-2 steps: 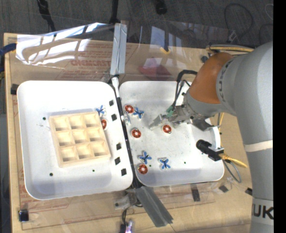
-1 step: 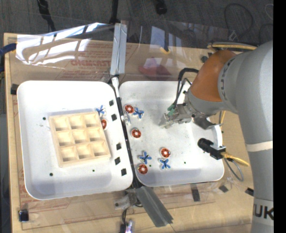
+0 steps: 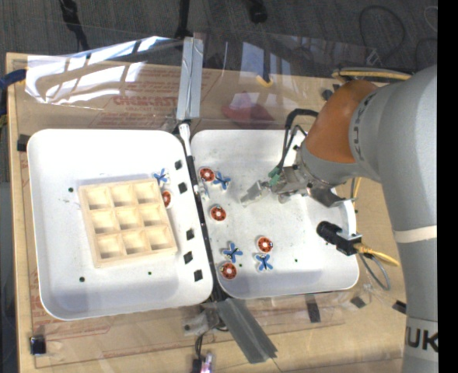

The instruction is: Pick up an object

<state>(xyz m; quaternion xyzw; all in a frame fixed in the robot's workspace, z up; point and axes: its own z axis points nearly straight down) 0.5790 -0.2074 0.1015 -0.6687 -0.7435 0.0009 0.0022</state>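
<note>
The right bin (image 3: pixel 322 274) holds small red rings (image 3: pixel 218 214) (image 3: pixel 206 175) (image 3: pixel 264 245) (image 3: pixel 229 270) and blue jacks (image 3: pixel 223 181) (image 3: pixel 231 251) (image 3: pixel 263 263). My gripper (image 3: pixel 250 195) hangs low over the middle of this bin, pointing left. It sits right of the ring at the bin's left side and above the ring near the front. Nothing shows in its grasp. Another blue jack (image 3: pixel 161 178) and a red ring (image 3: pixel 166 199) lie in the left bin.
A wooden tray (image 3: pixel 127 220) with a three-by-three grid of compartments rests in the left bin (image 3: pixel 57 286). A raised divider with black clips (image 3: pixel 191 231) separates the bins. The grey arm (image 3: pixel 400 154) covers the right bin's right side. A black and yellow cable (image 3: pixel 345 241) trails there.
</note>
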